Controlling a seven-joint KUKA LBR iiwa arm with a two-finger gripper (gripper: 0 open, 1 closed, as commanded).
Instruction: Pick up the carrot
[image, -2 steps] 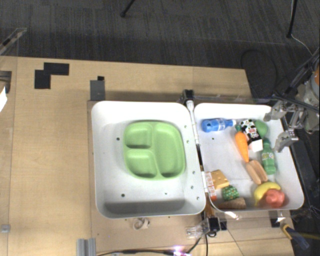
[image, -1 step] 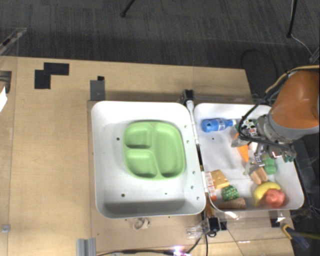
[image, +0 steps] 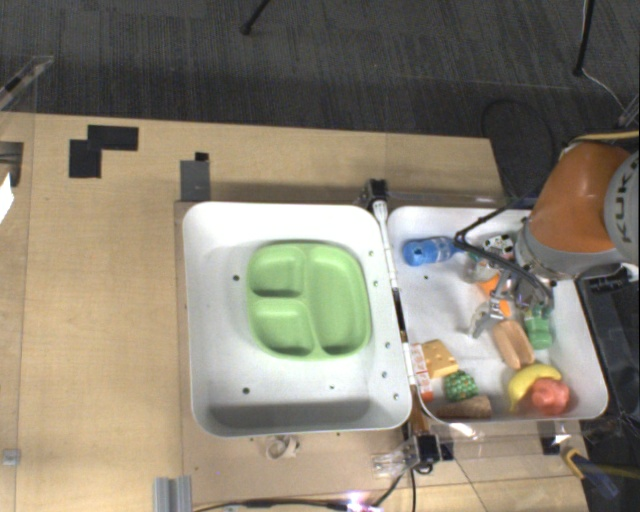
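1. Gripper (image: 497, 308) hangs low in the right bin (image: 592, 352); whether it is clenched or released cannot be told.
2. Carrot (image: 487, 284), a small orange sliver, lies just beside it, partly hidden.
3. Sausage (image: 512, 345), banana (image: 532, 380) and blue bottle (image: 427, 251) surround them.
4. Green tray (image: 305, 298) sits in the left bin (image: 210, 330).

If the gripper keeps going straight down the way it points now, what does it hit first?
Probably the hot dog: the gripper points down at the right bin's floor right beside its upper end. Depth is unclear, so it might meet the bare floor instead.
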